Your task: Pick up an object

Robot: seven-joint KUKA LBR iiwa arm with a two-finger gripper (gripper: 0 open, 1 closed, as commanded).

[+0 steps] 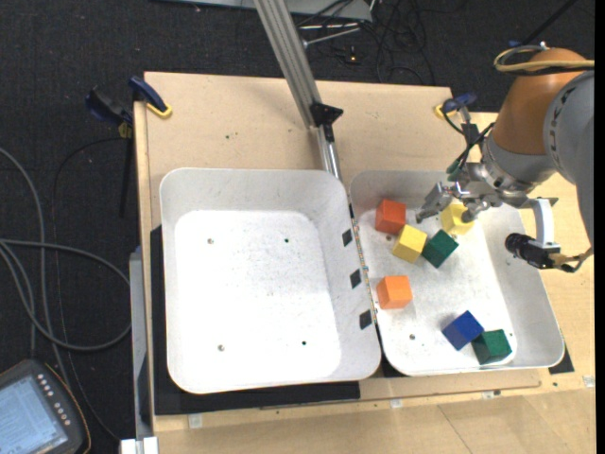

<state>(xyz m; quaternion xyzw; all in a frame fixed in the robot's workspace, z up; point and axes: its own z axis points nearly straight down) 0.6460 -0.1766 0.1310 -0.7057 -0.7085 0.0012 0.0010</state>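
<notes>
A grey KUKA arm with an orange band above its wrist (pixel 529 121) is reaching in from the right of the frame, its two-finger gripper (pixel 452 208) hanging over the upper part of the right white plastic bin (pixel 529 301). A small yellow cube (pixel 458 218) is sitting directly at the fingertips, partly covered by the tool; whether the fingers are closing on it or merely hovering above it cannot be told from this slant.

6 more blocks are lying in the same bin. An orange-red cube (pixel 389 217) is resting at the upper left of the bin, with a second yellow cube (pixel 410 243) just below and to its right, touching a dark green cube (pixel 440 249). An orange cube (pixel 394 291) is sitting near the bin's left wall, toward the middle of the frame. At the lower right, a blue cube (pixel 462 330) is lying just beside a second green cube (pixel 492 346).

The left white bin (pixel 189 197) is standing alongside on the tan wooden bench (pixel 227 121). A grey metal pole (pixel 288 45) is slanting down from the top of the frame, and blue clamps (pixel 146 91) are gripping the bench's upper corners.
</notes>
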